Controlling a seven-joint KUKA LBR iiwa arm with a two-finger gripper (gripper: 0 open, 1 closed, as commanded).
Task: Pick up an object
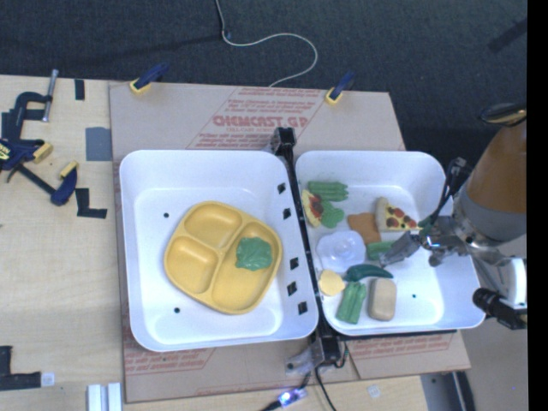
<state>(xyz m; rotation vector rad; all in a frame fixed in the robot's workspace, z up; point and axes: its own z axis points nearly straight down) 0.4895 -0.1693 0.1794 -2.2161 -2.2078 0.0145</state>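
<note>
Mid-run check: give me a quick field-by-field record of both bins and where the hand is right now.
left bin: holds a yellow divided plate with a green leafy piece on it
right bin: toy foods, among them a pizza slice, a green bean pod, a beige block, a clear cup
hand: low over the right bin, beside the pizza slice, reaching from the right
held object: cannot tell

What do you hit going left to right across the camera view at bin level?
Black clamps → left bin → yellow divided plate → green leafy piece → right bin → clear cup → pizza slice → end effector → arm.
</note>
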